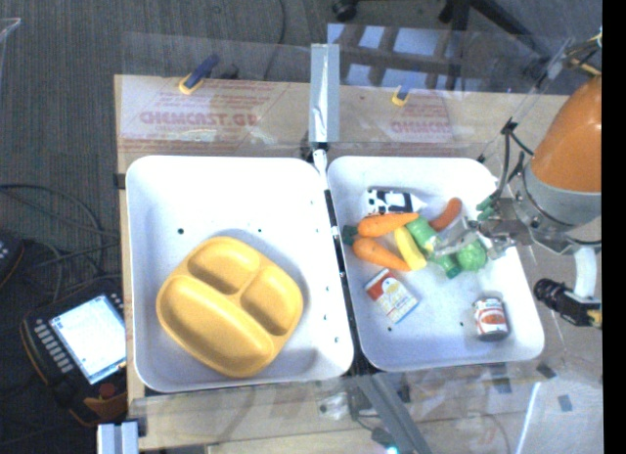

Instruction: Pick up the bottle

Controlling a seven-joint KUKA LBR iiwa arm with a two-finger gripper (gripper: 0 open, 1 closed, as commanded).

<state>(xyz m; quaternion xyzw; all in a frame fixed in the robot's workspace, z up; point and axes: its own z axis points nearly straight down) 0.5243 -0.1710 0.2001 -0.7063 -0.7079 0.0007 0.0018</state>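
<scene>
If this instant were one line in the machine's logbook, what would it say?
task: pick up bottle | end effector: low in right bin, among toy food | green bottle: at its tip, grasp unconfirmed | left bin: yellow tray

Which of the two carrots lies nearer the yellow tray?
The lower carrot, slanting down-right beside the bins' divider; the upper carrot lies level, farther from the yellow tray.

Faded red lettering on cardboard sheet behind bins, mirrored, not legible.
</scene>
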